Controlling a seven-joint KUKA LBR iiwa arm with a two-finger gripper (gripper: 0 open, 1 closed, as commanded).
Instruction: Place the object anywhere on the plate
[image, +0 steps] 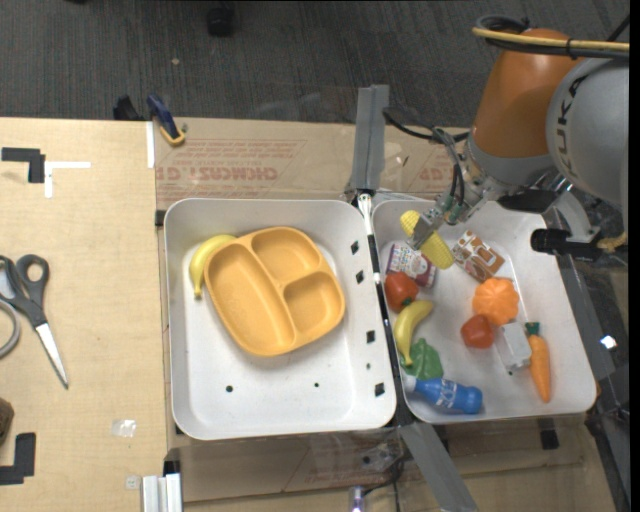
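An orange-yellow divided plate (275, 290) lies in the left white bin (270, 405), with a yellow banana (203, 262) resting against its left rim. My gripper (443, 213) hangs low over the back left part of the right bin (570, 400). It is just above a yellow corn cob (428, 240), and I cannot make out whether it touches the cob. Nothing lies on the plate itself.
The right bin holds a snack packet (408, 262), a tomato (399, 290), a second banana (412, 322), a green item (425, 358), a blue bottle (450, 396), an orange (496, 298), a carrot (540, 365) and a brown-white box (478, 256). Scissors (35, 310) lie on the bench at left.
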